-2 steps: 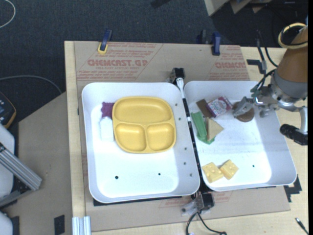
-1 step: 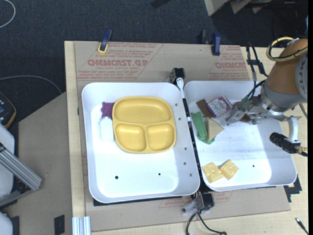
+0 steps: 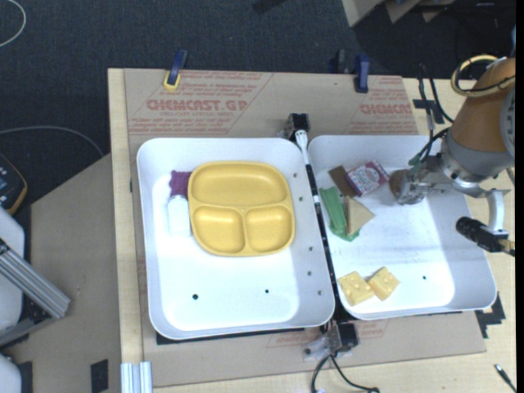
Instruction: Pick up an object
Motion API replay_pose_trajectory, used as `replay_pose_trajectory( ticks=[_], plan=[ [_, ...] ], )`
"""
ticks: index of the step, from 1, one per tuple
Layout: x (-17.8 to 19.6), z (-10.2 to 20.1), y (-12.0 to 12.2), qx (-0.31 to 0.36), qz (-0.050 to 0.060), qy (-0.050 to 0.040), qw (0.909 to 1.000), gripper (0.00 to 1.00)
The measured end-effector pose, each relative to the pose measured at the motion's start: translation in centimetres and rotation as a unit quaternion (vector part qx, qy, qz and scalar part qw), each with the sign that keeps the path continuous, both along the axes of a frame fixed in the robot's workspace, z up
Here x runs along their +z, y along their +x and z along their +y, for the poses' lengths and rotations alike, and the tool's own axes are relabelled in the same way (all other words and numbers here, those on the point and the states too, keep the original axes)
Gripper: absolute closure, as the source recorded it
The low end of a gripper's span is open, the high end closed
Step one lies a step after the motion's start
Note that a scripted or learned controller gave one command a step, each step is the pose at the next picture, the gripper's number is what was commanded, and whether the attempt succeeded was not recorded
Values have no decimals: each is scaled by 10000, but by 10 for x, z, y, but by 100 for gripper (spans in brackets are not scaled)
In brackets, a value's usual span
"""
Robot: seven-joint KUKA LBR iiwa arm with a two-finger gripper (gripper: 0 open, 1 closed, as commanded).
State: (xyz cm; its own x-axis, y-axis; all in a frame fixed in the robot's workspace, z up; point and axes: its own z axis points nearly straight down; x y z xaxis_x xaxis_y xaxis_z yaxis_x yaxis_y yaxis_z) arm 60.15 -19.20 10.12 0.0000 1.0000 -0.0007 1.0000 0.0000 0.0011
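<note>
The right bin (image 3: 442,289) holds a small printed packet (image 3: 366,176) and a brown piece (image 3: 341,178) near its back left. A green strip (image 3: 334,209) and a tan wedge (image 3: 358,214) lie by its left wall. Two yellow cheese-like blocks (image 3: 368,285) sit at the front. My gripper (image 3: 407,188) is low over the bin's back middle, just right of the packet, at the end of the grey and orange arm (image 3: 483,129). Nothing shows between its tips.
The left bin (image 3: 229,301) carries a yellow three-compartment tray (image 3: 241,205), with a purple item (image 3: 179,182) and a white item (image 3: 177,214) tucked at its left. Clamps (image 3: 173,70) hold the cardboard base at the back. A black arm part (image 3: 485,234) overhangs the right bin's right side.
</note>
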Motion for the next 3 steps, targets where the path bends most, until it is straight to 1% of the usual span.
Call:
replay_pose_trajectory(
  ticks=[1, 2, 3],
  plan=[
    [44, 4, 4, 4, -21, -7, 10000, 100],
    [108, 7, 10, 11, -40, -13, 10000, 100],
    [125, 7, 11, 6, -21, -7, 10000, 100]
  ],
)
